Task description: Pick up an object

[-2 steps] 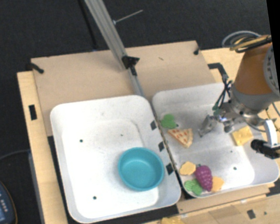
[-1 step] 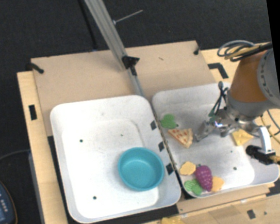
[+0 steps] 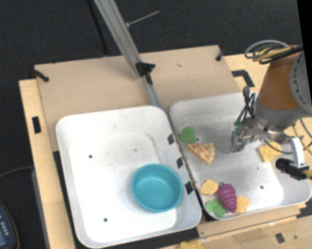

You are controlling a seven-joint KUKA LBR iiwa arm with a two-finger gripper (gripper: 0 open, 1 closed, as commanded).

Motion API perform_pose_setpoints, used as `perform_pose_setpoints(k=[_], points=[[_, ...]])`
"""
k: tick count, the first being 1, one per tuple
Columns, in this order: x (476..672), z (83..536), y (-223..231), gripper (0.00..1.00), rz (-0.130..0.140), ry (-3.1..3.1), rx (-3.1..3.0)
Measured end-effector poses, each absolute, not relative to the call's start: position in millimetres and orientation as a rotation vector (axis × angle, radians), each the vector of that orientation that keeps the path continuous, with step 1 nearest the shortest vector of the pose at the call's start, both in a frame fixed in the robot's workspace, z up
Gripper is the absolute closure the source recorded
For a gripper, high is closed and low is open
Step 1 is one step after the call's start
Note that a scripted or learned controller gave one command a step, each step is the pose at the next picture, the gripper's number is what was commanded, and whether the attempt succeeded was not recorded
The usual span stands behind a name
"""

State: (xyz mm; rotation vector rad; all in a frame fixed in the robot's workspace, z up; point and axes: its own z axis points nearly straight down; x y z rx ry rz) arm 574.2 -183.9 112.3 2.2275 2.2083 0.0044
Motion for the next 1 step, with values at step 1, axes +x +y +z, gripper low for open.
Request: perform_pose_setpoints(k=[1], points=[[582.3,174.6,-182.4,1.0,0.006,2.22,2.213]])
